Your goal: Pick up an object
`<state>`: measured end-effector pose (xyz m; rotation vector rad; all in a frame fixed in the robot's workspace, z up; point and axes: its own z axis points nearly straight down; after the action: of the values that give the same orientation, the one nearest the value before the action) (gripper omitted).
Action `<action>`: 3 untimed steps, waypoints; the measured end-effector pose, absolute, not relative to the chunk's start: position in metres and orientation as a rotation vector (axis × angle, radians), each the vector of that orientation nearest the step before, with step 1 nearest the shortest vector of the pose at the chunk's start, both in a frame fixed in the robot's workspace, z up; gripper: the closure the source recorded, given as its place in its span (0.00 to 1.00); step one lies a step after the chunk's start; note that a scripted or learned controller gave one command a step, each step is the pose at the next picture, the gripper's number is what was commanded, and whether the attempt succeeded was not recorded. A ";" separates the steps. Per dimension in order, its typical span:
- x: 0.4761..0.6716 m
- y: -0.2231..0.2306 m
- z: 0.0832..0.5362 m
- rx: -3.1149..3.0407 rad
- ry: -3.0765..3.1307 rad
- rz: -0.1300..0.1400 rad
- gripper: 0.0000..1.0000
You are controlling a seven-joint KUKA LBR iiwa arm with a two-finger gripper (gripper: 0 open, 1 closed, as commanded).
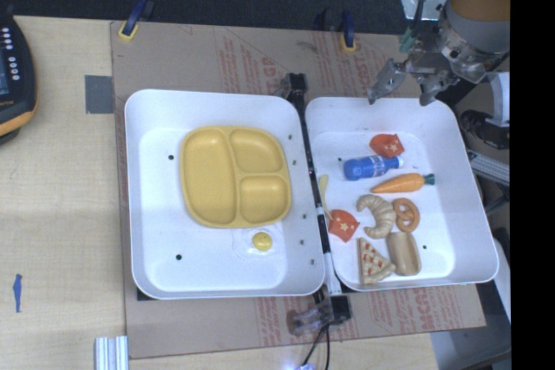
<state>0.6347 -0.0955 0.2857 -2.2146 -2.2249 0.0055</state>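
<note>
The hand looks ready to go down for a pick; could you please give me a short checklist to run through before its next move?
1. Hand open: ok, fingers spread.
2. Hand holding nothing: ok.
3. Hand over the right bin: not ok, at its far rim.
4. Targets in reach: ok, blue bottle and carrot lie below it.
5. Room around the target: cannot tell; croissant, pretzel crowd together.

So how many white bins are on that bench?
2. The left bin holds a yellow divided tray and a small egg. The right bin holds toy foods.
</note>
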 end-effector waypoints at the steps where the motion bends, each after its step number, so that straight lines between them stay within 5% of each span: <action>1: 0.635 -0.126 0.170 -2.212 -2.217 0.018 0.00; 2: 0.623 -0.141 0.093 -2.225 -2.230 0.007 0.00; 3: 0.661 -0.154 0.098 -2.223 -2.236 -0.002 0.00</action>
<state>0.6606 -0.1537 0.0985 -2.2226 -2.2359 -0.0021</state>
